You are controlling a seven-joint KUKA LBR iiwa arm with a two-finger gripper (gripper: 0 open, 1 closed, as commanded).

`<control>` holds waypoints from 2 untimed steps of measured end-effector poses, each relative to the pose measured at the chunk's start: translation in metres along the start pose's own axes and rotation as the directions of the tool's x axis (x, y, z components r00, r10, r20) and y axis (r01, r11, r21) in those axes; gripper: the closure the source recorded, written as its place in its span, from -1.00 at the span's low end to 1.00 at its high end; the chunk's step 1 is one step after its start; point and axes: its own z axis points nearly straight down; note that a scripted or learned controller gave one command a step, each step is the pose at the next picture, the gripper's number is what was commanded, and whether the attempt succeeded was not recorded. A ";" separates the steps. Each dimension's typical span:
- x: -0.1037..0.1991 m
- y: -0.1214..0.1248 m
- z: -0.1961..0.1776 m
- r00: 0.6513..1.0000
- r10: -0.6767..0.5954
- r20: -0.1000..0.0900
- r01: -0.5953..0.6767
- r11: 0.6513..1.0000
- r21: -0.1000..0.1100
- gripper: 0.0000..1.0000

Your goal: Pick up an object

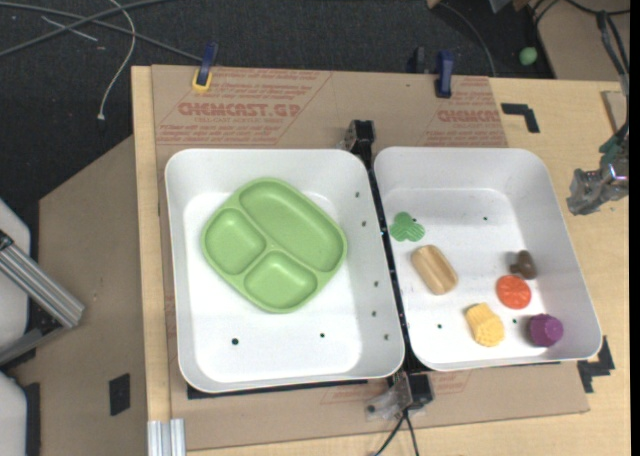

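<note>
- Two white bins sit side by side on the bench; the right bin (460, 169) serves as the landmark for everything below.
- Six small objects lie on the floor of the right bin: a green leafy piece (405, 228) near its left wall, a tan bread-like roll (434, 269) just below and right of that, a yellow piece (485, 325) toward its front edge, an orange round piece (514, 292) to the right of the roll, a dark brown piece (522, 264) just above the orange one, and a purple piece (543, 329) near its front right corner.
- None of these touches another, as far as the camera view lets me judge; the orange and brown ones are close.
- To the left of the right bin, the left bin (190, 244) holds a green divided plate (274, 243).
- Just beyond the right wall of the right bin, level with its upper half, the gripper (597, 186) hangs at the frame's edge. It is small and partly cut off, so how far it is open I cannot tell; nothing is seen in its hold.
- Step in hand, as I judge it: the approach has not begun, and no object has been lifted.
- Next move calls for choosing one target, likely the brown or orange piece nearest the arm's side, bringing the gripper over the wall and straight down, clear of the neighbour.
</note>
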 end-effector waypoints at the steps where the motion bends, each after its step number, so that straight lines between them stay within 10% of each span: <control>1: 0.000 0.001 -0.003 1.000 -0.001 0.002 0.001 1.000 -0.006 -1.00; 2: 0.009 -0.001 0.052 1.000 -0.001 0.001 0.001 1.000 -0.005 -1.00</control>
